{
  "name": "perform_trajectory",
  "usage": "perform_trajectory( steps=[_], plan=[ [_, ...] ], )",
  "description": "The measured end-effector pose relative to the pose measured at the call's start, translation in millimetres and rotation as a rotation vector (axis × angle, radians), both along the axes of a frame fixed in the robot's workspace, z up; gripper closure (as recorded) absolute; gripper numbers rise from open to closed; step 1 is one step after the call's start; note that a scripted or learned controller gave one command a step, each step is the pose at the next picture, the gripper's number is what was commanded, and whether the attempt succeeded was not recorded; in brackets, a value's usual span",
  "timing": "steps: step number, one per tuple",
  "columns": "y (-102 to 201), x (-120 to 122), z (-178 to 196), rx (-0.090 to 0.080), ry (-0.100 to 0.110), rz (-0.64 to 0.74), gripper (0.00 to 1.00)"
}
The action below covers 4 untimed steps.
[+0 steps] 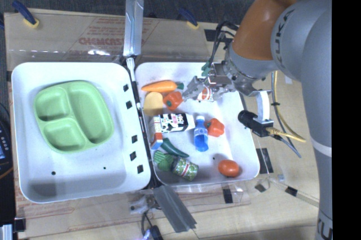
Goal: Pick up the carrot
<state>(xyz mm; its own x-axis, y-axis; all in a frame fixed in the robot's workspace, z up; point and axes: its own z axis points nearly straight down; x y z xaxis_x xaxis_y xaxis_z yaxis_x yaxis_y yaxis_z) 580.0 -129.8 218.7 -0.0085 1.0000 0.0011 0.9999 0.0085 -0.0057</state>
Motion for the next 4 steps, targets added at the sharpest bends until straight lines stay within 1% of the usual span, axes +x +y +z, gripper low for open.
perform_trajectory(
  steps=[1, 2, 3, 4],
  plan=[
    [62, 51, -27, -0.001, -0.005, 0.235, 0.0],
    [21, 75, -101, 0.001, -0.002, 0.385, 0.0],
    [27, 77, -124, 0.0, -0.003, 0.237, 0.0],
    [27, 78, -113, 0.0, -0.002, 0.241, 1.0]
  ],
)
